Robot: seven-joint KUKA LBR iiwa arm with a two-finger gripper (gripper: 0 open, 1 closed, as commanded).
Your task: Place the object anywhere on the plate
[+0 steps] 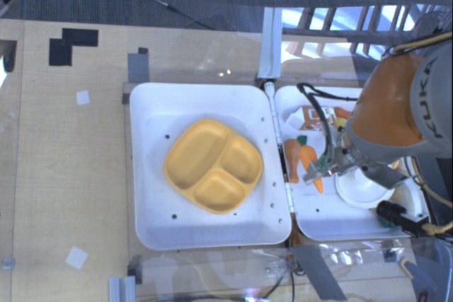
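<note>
From the camera above the desk (pixel 64 173), I see two shallow white bins side by side. The left bin (pixel 152 223) holds a yellow plate (pixel 214 165) with three compartments, lying near the bin's middle and turned at a slant. Nothing lies on the plate.

My arm (pixel 393 106) reaches in from the right and hangs over the right bin (pixel 333 223), its orange band covering much of that bin's upper half. My pincer (pixel 316 170) sits low over the left part of the right bin, pointing toward the wall between the two bins. Whether it is open or closed I cannot tell, for the tips are small and blurred against the clutter beneath.

Just beside the tips, to their left and touching or nearly touching them, lie two orange carrots (pixel 300 158) with a bit of green at the top, close to the right bin's left wall. I cannot tell whether I have hold of either of them. The carrots lie in the right bin, well apart from the plate, with the bin walls between.

A white bowl (pixel 357 189) rests beneath my wrist, to the right of the pincer. A black cable (pixel 318 106) loops across the upper part of the right bin.
</note>
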